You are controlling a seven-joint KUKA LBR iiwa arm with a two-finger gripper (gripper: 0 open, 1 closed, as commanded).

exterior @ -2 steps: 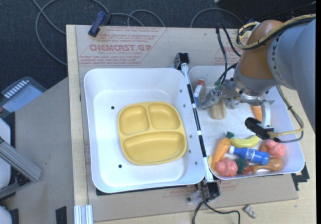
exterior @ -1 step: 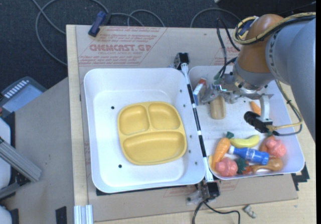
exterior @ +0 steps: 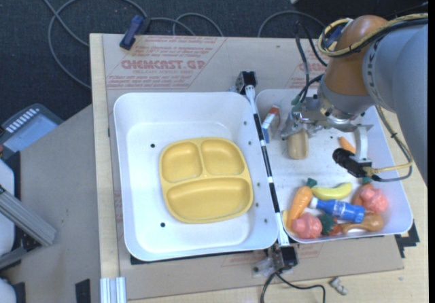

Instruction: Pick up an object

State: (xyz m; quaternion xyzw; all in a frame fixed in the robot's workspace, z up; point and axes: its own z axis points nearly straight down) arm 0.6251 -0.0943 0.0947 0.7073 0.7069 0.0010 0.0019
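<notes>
My gripper [exterior: 299,126] hangs low over the upper left part of the right bin [exterior: 401,186], under the grey and orange wrist. Right below its tip a tan, stubby cylinder [exterior: 297,148] stands on the bin floor, touching or nearly touching the gripper. A red and white tube [exterior: 270,118] lies just left of the gripper, by the bin's left wall. At the bin's near end is a heap of toy food: a carrot [exterior: 299,201], a banana [exterior: 332,191], a blue bottle [exterior: 344,210] and pink pieces [exterior: 307,226].
The left bin [exterior: 136,159] holds a yellow divided plate [exterior: 204,179]. A small orange piece [exterior: 346,143] lies right of the gripper. A black cable fitting [exterior: 348,161] hangs from the arm over the right bin. The bins' shared rim [exterior: 262,152] runs close to the gripper's left.
</notes>
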